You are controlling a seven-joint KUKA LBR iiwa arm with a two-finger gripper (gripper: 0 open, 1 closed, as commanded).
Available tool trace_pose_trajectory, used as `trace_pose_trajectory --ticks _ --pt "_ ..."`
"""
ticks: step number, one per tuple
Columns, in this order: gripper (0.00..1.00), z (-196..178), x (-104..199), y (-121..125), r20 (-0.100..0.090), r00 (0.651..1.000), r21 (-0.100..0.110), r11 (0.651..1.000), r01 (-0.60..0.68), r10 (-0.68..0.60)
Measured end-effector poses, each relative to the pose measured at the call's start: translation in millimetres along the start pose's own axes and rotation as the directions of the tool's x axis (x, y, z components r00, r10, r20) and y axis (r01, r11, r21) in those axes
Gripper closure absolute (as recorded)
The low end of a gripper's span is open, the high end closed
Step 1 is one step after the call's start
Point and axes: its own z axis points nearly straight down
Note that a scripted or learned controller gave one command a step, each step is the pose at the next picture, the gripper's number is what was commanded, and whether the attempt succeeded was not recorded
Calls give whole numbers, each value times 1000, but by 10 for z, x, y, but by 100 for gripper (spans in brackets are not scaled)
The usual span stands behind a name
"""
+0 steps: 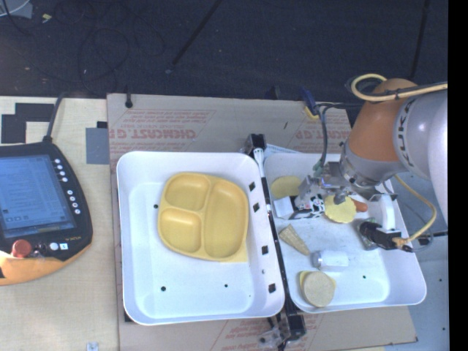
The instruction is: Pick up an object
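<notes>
Gripper [322, 190]: low in the right bin [409, 284], finger state I cannot tell.
Yellow disc [340, 210]: flat, round, pale yellow, just right of the gripper.

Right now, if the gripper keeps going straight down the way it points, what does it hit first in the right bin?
Probably the small black-and-white object directly under the gripper, beside the yellow round piece. Depth is hard to judge from above, so it may instead land on the right bin's floor.

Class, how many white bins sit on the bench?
2: the left bin holds a yellow divided plate; the right bin holds small items beneath the arm.
</notes>
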Motion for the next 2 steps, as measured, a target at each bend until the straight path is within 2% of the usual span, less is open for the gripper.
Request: trace_pose_trajectory --ticks 2 --pt "0 9 23 43 -1 1000 -1 1000 1 -1"
